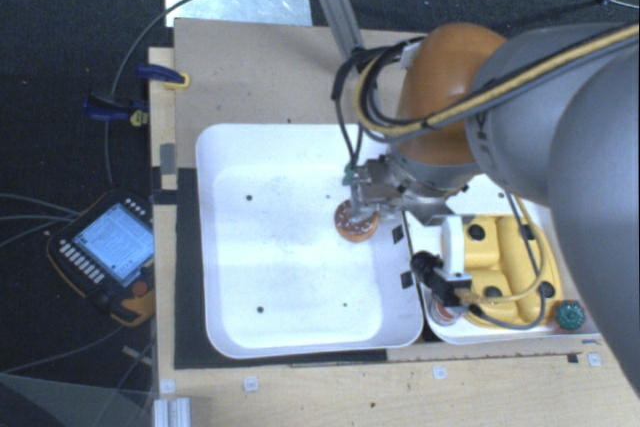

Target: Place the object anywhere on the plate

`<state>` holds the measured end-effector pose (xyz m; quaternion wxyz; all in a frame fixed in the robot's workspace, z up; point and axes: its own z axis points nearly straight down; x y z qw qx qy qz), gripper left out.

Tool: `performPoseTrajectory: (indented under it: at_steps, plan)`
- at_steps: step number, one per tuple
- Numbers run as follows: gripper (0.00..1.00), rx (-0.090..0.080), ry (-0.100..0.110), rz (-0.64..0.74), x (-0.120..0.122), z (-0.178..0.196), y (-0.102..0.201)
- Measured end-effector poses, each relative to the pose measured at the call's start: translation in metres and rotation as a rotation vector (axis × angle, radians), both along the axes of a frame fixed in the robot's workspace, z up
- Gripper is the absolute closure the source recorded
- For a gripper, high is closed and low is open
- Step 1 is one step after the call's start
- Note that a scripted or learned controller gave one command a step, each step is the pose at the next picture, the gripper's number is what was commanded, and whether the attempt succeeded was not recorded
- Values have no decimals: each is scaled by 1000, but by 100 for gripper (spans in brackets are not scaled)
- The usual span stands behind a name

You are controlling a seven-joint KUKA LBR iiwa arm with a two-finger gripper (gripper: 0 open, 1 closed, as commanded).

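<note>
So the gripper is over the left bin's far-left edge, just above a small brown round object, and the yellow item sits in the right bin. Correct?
Not quite. The camera view puts the gripper at the left bin's right edge, beside the divide between the bins, not its far-left edge. The rest holds: the small brown round object lies just beneath it, and the yellow item sits in the right bin.

My gripper [362,205] hangs over the right edge of the left bin [240,295], just above a small round brown object [356,223]. In the right bin [500,335] lie a yellow toy [490,255] and a green ball [570,316].
</note>
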<state>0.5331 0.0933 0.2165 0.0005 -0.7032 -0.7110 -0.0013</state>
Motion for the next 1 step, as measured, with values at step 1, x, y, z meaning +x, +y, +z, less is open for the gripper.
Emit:
performPoseTrajectory:
  at_steps: [1]
  plan:
    - [100, 0, -1, 1, 9, -1, 61]
